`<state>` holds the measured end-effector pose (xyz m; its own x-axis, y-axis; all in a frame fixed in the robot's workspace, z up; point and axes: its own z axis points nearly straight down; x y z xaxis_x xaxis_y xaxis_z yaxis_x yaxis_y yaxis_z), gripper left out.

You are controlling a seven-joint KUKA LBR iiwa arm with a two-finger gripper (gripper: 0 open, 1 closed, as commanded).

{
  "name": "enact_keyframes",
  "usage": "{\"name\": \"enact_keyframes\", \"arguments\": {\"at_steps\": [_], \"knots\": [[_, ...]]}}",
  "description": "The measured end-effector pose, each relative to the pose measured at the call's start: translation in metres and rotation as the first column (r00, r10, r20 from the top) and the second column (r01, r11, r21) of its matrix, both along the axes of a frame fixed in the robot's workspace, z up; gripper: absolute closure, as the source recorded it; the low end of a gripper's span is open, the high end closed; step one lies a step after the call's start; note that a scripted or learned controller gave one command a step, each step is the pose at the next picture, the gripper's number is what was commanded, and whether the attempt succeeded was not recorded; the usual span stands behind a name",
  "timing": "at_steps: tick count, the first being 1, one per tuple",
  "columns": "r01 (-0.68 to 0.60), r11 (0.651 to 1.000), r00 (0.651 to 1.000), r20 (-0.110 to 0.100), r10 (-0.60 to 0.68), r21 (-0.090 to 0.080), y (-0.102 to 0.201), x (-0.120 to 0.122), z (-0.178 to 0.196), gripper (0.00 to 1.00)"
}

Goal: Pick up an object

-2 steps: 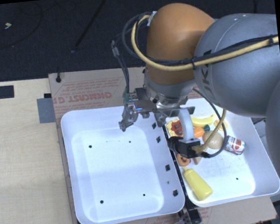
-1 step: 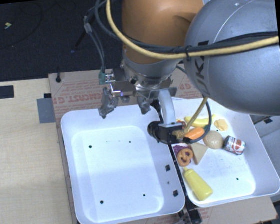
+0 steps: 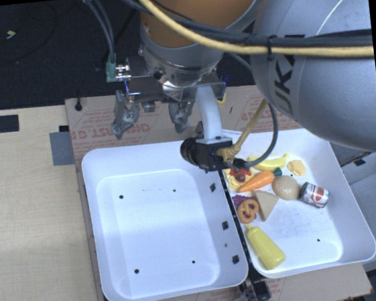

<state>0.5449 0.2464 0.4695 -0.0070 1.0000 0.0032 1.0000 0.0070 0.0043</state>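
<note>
View: the single camera, looking down on the bench at a slant.
Gripper place: the gripper hangs over the brown board behind the bins, outside both of them.
Gripper state: released; its two fingers stand well apart with nothing between them.
Left bin: the left bin lies just below the gripper in the view, its far rim near the fingertips.
Right bin: the right bin lies below the gripper and toward the view's right, side by side with the left bin.
Things to pick: all are in the right bin, none at the gripper.
Carrot: the carrot lies on its side below and right of the gripper, in the middle of the cluster.
Beige ball: the beige ball sits just past the carrot's thick end, farther from the gripper.
Can: the can lies on its side beside the beige ball, the farthest piece toward the view's right.
Brown biscuit: the brown biscuit sits just below the carrot.
Yellow bottle: the yellow bottle lies lowest in the view, farthest from the gripper and apart from the cluster.
</note>
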Motion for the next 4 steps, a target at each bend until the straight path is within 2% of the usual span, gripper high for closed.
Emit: {"name": "enact_keyframes", "arguments": {"at_steps": [1, 2, 3, 4], "knots": [[0.007, 1.000, 1.000, -0.025, -0.007, -0.013, -0.008, -0.023, -0.186, 0.00], [0.007, 1.000, 1.000, -0.012, -0.007, -0.007, -0.008, -0.019, -0.167, 1.00], [0.002, 1.000, 1.000, 0.001, -0.002, 0.002, -0.002, -0.068, -0.051, 1.00], [0.005, 1.000, 1.000, 0.002, -0.005, 0.000, -0.003, -0.063, 0.040, 1.00]]}}
